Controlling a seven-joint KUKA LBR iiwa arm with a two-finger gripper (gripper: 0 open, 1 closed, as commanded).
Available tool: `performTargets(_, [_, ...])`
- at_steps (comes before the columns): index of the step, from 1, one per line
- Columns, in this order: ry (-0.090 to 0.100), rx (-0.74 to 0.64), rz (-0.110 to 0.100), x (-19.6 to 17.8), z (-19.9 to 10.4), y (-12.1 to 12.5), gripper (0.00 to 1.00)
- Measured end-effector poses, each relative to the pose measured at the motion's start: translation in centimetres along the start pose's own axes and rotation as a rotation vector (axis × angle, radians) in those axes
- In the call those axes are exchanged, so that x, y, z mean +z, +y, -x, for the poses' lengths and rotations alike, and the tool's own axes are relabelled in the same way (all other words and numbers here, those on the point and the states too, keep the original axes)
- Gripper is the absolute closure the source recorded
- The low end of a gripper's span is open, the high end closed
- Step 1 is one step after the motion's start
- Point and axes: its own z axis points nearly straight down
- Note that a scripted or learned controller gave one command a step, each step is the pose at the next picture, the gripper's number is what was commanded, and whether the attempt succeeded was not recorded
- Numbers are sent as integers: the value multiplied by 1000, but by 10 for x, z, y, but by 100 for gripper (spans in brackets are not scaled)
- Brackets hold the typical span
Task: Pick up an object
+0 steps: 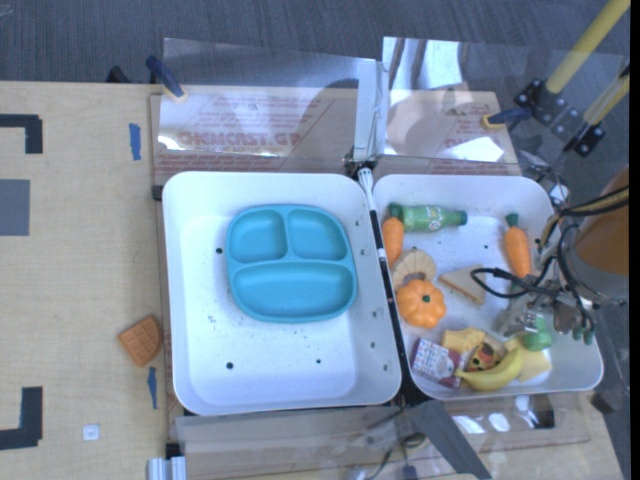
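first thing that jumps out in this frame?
The bright blue divided plate sitting alone in the left bin. Next, the toy-food clutter in the right bin: orange pumpkin, two carrots, green bottle, banana, with the gripper low at that bin's right side.

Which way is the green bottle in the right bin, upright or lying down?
Lying down. The green bottle rests on its side along the far wall of the right bin, long axis running left-right, beside a carrot.

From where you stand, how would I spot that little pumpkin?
Look in the right white bin, the crowded one. Near its left wall sits the pumpkin, below a round cracker. It is round, ribbed and green-stemmed, unlike the two long carrots.
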Motion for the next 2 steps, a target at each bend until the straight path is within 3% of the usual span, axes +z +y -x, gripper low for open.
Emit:
performTargets(1, [-4, 0, -1, 0, 1, 0, 0])
performTargets(2, [-5, -16, -1, 1, 38, 24, 0])
